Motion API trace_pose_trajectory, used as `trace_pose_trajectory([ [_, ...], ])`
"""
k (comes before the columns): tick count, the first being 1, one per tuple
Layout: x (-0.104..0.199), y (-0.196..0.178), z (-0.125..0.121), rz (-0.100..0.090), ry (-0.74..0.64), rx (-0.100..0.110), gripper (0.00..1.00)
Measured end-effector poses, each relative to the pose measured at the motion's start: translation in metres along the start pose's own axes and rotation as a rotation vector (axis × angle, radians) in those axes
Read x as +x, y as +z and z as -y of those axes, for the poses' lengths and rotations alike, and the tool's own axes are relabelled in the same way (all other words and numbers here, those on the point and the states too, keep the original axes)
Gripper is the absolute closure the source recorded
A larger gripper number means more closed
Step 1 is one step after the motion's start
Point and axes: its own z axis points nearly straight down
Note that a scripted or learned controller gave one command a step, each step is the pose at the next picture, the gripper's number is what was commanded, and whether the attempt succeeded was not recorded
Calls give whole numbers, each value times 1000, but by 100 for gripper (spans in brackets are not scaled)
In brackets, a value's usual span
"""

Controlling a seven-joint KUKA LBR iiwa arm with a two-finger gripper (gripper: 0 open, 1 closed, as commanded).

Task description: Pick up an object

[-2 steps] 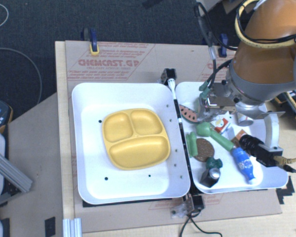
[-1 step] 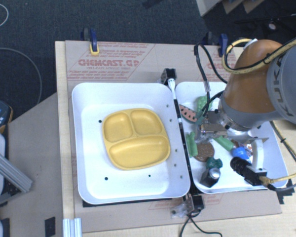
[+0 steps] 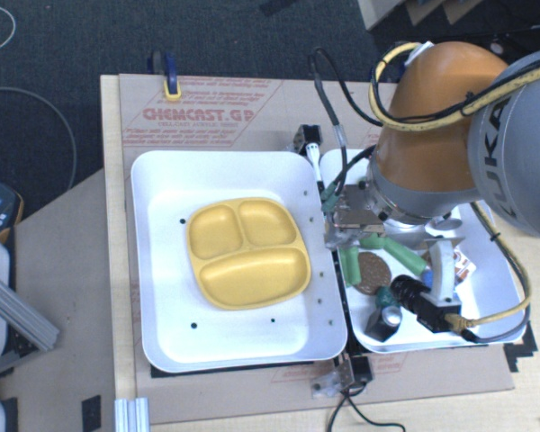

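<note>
Arm (image 3: 450,124) hides the gripper; finger state cannot be determined. Right bin (image 3: 504,268) clutter partly hidden. Surface (image 3: 207,115): cardboard.

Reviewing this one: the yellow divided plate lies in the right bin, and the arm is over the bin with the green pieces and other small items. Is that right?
Not quite. In the camera view the yellow divided plate lies in the left bin, not the right. The rest stands: the arm is over the right bin, which holds the green pieces and other small items.
</note>
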Motion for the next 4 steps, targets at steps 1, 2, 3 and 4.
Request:
trace_pose_trajectory([
  [1, -16, -81, -1, 1, 7, -5, 100],
  [2, -56, 6, 2, 3, 12, 15, 100],
  [3, -64, 65, -8, 1, 10, 13, 100],
  [4, 17, 11, 0, 0, 1, 1, 100],
])
